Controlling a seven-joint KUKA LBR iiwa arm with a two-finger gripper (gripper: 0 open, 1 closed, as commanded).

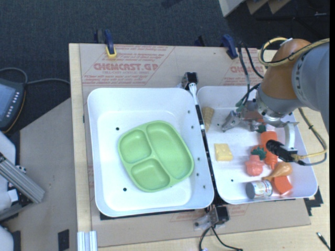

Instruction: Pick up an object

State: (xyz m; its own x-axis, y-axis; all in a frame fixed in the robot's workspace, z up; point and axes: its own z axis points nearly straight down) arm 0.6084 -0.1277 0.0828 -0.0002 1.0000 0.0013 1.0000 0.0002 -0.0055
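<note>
Gripper (234,120) of mine hangs low in the right bin (225,95) near a yellow cheese wedge (223,152); its grasp I cannot tell.

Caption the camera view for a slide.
Grey arm's gripper over right white bin; green divided plate in left white bin.

Red print reading "CHEMCAST G P" runs across the brown protective sheet (131,61) that covers the desk, above the left bin, with smaller red lines beneath it too fine to read. The same red print recurs at the sheet's upper right, partly hidden and illegible.
</note>
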